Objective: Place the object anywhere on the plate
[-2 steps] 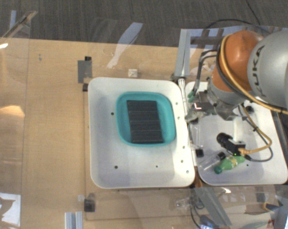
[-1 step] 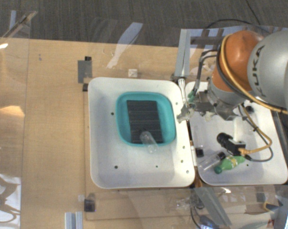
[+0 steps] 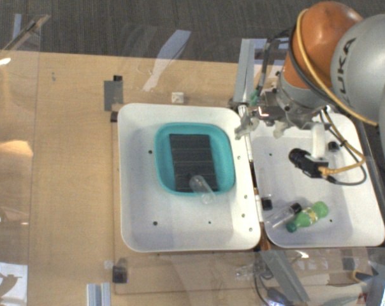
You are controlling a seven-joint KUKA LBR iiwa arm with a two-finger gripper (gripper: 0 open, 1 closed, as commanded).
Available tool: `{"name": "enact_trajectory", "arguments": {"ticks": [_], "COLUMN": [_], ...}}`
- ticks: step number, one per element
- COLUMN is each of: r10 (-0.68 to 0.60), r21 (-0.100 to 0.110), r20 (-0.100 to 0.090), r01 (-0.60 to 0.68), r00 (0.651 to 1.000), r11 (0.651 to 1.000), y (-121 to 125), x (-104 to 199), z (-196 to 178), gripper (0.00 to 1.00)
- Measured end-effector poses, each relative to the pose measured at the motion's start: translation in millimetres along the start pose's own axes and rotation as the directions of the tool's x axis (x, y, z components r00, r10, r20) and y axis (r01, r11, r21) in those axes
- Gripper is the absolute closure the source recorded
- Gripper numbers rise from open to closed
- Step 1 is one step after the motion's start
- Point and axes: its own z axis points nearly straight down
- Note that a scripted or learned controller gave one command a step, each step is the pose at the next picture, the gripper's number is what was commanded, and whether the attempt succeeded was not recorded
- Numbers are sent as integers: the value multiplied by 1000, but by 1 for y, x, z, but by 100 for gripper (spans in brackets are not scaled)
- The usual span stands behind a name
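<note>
Camera view: a clear tube already lies on the lower rim of the teal plate in the left bin, while a green bottle rests in the right bin. The arm hangs over the right bin's top; whether its grip is wide or closed I cannot tell. I judge the placing done, so next calls only for drawing clear.

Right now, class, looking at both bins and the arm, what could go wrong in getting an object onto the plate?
1. The clear tube rests on the teal plate's near rim, partly over the edge; a nudge might roll it off.
2. The green bottle lies on its side in the right bin, so it may roll or slip when grasped.
3. The arm's looping cable hangs nearby and could snag.
</note>
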Motion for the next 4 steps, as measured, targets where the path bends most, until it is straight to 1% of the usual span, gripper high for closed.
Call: {"name": "enact_trajectory", "arguments": {"ticks": [1,2,3,4], "r10": [-37,7,30,21], "r21": [3,2,1,1], "r20": [1,0,0,1], "r01": [37,-7,-30,-21], "r00": [999,1000,1000,1000], "r11": [999,1000,1000,1000], "y": [62,-13,-49,-58], "x": [-48,-55,-51,-103], "z": [26,53,50,63], "gripper": [0,0,0,0]}}
